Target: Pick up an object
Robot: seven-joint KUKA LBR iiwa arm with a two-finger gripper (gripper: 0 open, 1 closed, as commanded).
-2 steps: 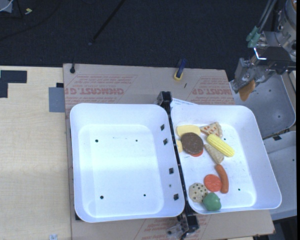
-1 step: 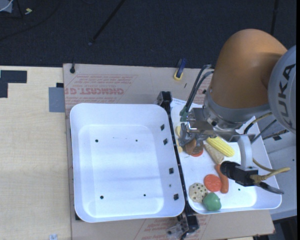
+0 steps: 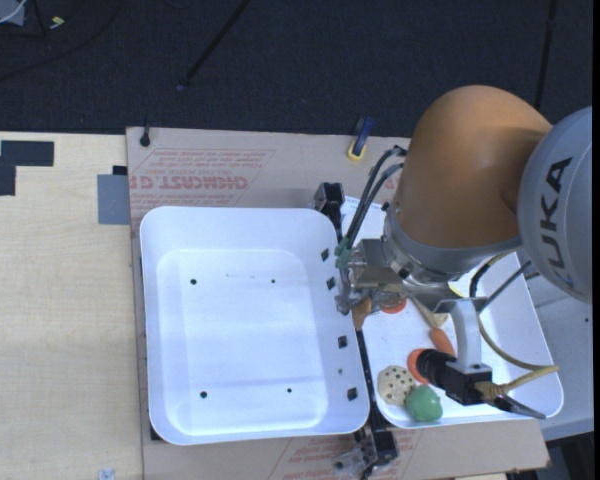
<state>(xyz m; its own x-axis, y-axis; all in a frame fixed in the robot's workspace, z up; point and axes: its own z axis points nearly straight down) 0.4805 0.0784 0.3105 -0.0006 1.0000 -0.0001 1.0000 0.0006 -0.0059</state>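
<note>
My gripper (image 3: 361,308) hangs low over the left side of the right bin (image 3: 545,393), close to the wall shared with the left bin, and the arm's bulk covers most of that bin. Near the front of the right bin lie a green ball (image 3: 422,404), a beige speckled cookie-like piece (image 3: 393,380) and a red-orange piece (image 3: 416,359). An orange, carrot-like piece (image 3: 440,340) lies just behind them. A small red thing (image 3: 393,307) peeks out right beside the gripper. Nothing can be seen between the fingers.
The left bin (image 3: 160,268) sits beside the right one, with black clips (image 3: 342,342) along the shared wall. Both rest on a cardboard sheet (image 3: 210,173) on the wooden bench. A blue-and-yellow clamp (image 3: 360,140) sits at the cardboard's far edge.
</note>
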